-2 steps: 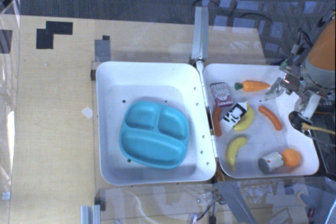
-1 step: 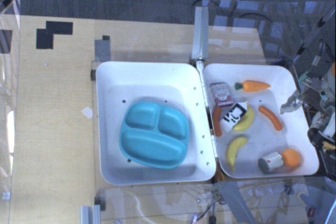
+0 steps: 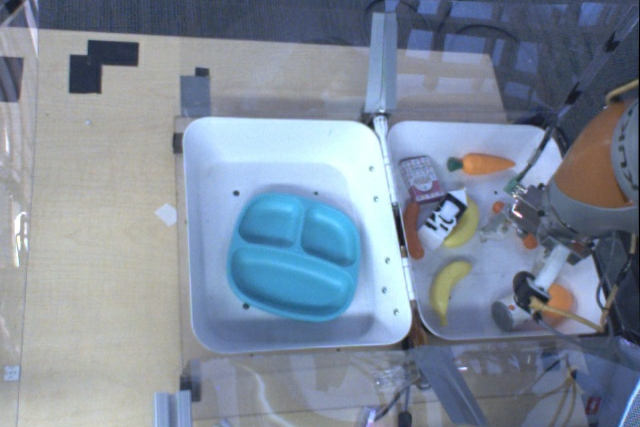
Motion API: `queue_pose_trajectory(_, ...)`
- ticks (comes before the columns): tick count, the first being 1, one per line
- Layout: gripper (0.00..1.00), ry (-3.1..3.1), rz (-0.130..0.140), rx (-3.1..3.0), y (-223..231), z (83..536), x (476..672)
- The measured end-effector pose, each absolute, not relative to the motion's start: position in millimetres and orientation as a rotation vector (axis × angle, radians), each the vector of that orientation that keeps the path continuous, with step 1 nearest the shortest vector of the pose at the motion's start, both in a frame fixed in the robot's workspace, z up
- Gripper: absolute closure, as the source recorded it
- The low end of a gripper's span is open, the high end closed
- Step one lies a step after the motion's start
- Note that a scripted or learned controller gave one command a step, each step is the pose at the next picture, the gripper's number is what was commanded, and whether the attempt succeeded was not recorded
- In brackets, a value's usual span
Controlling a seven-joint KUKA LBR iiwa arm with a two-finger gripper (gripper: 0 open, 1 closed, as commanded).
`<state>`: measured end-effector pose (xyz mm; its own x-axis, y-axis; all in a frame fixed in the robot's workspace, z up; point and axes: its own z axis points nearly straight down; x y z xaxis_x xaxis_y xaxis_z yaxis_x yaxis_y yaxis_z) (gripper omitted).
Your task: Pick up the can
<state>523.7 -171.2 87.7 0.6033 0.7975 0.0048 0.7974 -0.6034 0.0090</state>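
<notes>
white plastic bins sit side by side on the tabletop. the reach step is judged in hand: the end effector (image 3: 520, 207), its state not discernible, must be lowered over the can (image 3: 421, 177) at upper left of the right bin (image 3: 480, 330), among bananas and a carrot (image 3: 480, 164). a blue tray (image 3: 296, 255) lies in the left bin (image 3: 205, 245).

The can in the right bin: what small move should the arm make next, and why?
Probably shift the gripper leftward in the view, until above the can. The can lies by the right bin's left wall, next to a black-and-white box, while the gripper sits at the bin's right side, apart from it.
</notes>
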Motion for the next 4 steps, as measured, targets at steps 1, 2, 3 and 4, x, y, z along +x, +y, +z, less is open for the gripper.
queue_pose_trajectory(1, 0.0, 1.269, 0.019, 2.867, -184.9, 87.9, 498.1)
queue_pose_trajectory(2, 0.0, 1.119, 0.002, 2.935, -199.5, 120.9, 561.4)
queue_pose_trajectory(3, 0.0, 1.033, 0.009, 2.967, -196.5, 85.8, 615.1)
queue_pose_trajectory(4, 1.0, 1.05, 0.017, 2.955, -195.3, 96.8, 618.5)
